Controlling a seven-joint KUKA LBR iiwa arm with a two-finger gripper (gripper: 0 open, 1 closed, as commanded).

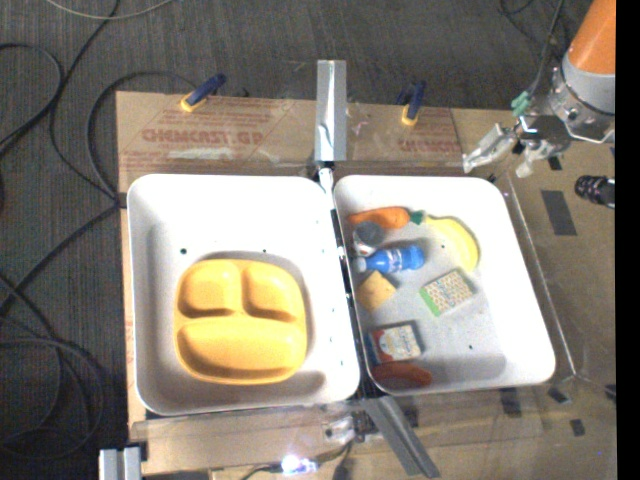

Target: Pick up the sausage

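Observation:
The sausage (405, 375), reddish brown, lies flat against the front wall of the right bin (520, 298), just in front of a small printed carton (398, 342). My gripper (497, 150) hangs outside that bin, above the bench past its far right corner, well away from the sausage. Its pale fingers (481, 156) stand open with nothing between them.
The right bin also holds an orange carrot (385, 216), a blue bottle (393, 260), a yellow round piece (460, 240), a tan wedge (377, 290) and a chequered packet (447, 292). A yellow divided plate (240, 318) lies in the left bin (150, 218).

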